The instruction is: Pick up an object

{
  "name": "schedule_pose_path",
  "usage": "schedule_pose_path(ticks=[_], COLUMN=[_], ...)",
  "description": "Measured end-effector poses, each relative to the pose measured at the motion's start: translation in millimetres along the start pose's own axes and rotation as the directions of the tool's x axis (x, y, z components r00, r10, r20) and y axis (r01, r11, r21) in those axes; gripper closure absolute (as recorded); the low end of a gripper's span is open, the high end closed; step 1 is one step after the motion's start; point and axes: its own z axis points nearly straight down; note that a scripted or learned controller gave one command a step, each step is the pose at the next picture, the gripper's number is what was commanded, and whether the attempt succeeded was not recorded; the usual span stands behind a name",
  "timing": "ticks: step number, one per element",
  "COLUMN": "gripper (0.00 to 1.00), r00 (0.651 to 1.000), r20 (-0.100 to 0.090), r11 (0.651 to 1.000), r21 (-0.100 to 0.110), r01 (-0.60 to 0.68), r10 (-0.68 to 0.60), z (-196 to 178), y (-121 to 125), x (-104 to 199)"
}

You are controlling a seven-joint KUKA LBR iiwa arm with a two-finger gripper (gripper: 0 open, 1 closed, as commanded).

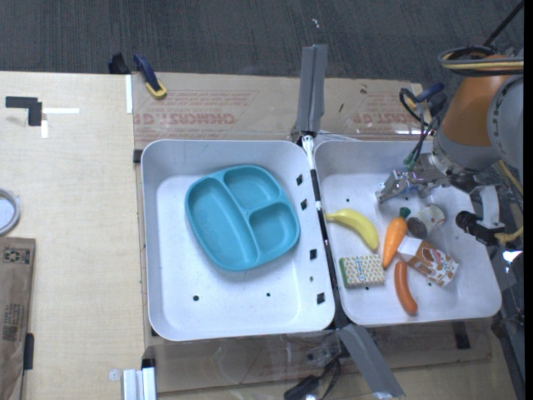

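The right bin (416, 313) holds a yellow banana (354, 225), an orange carrot (394, 237), an orange-red sausage (405, 288), a speckled square block (362, 271) and a printed packet (434, 264). My gripper (393, 193) hangs over the bin's far middle, just above and behind the carrot's green top. Its silver fingers stand open with nothing between them. The banana lies to its lower left.
A blue three-part plate (242, 217) lies in the left bin (158, 248). A small round pale object (434, 217) sits right of the carrot. A grey divider post (311, 90) rises between the bins at the back. Cables and the arm crowd the right edge.
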Motion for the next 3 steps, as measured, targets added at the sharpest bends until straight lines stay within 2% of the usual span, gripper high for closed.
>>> schedule_pose_path(ticks=[1, 2, 3], gripper=[0.00, 0.00, 1.00], r00=[0.994, 1.000, 1.000], r20=[-0.005, -0.001, -0.002], r11=[0.994, 1.000, 1.000], r21=[0.000, 0.001, 0.003], r01=[-0.108, 0.016, 0.014], r10=[0.108, -0.016, -0.014], z=[-33.0, 0.2, -6.6], y=[-30.1, -41.7, -41.7], x=[-37.6, 11.5, 10.8])
